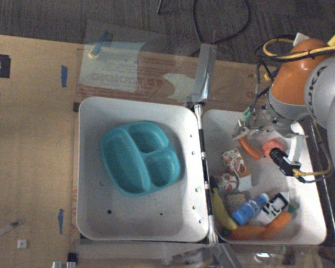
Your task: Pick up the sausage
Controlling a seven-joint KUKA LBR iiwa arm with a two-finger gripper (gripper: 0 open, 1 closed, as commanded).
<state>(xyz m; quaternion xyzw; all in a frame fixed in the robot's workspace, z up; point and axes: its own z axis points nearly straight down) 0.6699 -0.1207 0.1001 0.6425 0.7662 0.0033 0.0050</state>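
Claw (245, 130) of the grey arm with the orange band (315, 74) hangs over the far part of the right-hand shallow white bin (318, 230), close to its dividing wall. Whether the claw is spread or pressed together cannot be told from this slanted overhead view, and nothing is visibly pinched in it.

Left-hand shallow white bin (87, 170) holds one item: a teal plastic plate with three compartments (140, 157), lying flat, roughly central, slightly toward the far side.

The right-hand bin holds the remaining items:

- A yellow banana (219, 210) lies along the near part of the dividing wall.
- A long orange rounded piece (250, 231) lies at the near edge, just beside the banana's near end.
- An orange carrot-shaped piece (280, 222) lies tilted at the near right, just beside the long orange piece.
- The task item, a short curved orange-red sausage (250, 148), lies on the bin floor in the far part, directly under and just beside the claw. Contact between the two cannot be confirmed.
- A blue plastic bottle with a white cap (249, 209) lies on its side between the banana and the carrot-shaped piece.
- A red-and-white patterned packet (234, 161) lies near the sausage, toward the bin's middle.
- A small round patterned object (228, 181) sits next to the packet, on its near side.
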